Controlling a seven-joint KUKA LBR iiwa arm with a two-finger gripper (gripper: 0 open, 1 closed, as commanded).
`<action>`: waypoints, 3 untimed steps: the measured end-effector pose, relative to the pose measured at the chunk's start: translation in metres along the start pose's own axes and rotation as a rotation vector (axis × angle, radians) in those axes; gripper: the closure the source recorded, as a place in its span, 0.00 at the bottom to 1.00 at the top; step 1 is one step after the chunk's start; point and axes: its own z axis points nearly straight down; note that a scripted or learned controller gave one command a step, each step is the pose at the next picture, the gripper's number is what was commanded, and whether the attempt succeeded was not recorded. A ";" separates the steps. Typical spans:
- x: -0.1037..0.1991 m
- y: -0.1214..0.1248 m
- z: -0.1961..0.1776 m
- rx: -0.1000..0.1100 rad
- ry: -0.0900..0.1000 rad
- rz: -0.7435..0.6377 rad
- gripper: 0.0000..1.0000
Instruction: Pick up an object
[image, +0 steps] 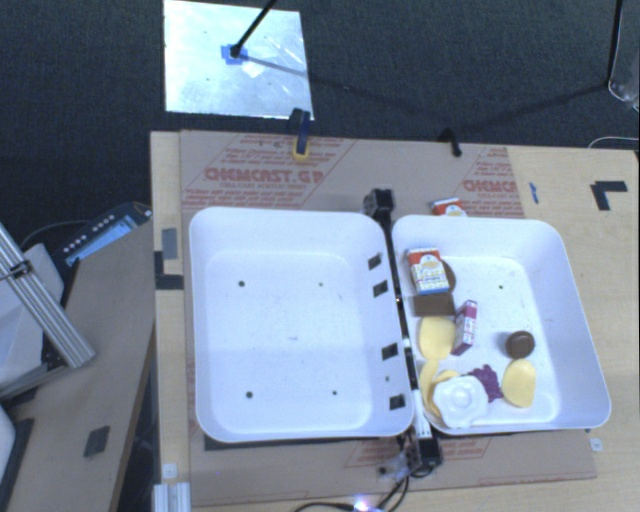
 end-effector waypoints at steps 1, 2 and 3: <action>-0.008 -0.097 -0.001 0.000 0.003 0.001 1.00; -0.046 -0.025 0.000 -0.001 -0.001 -0.002 1.00; -0.026 -0.125 -0.002 0.000 0.003 -0.001 1.00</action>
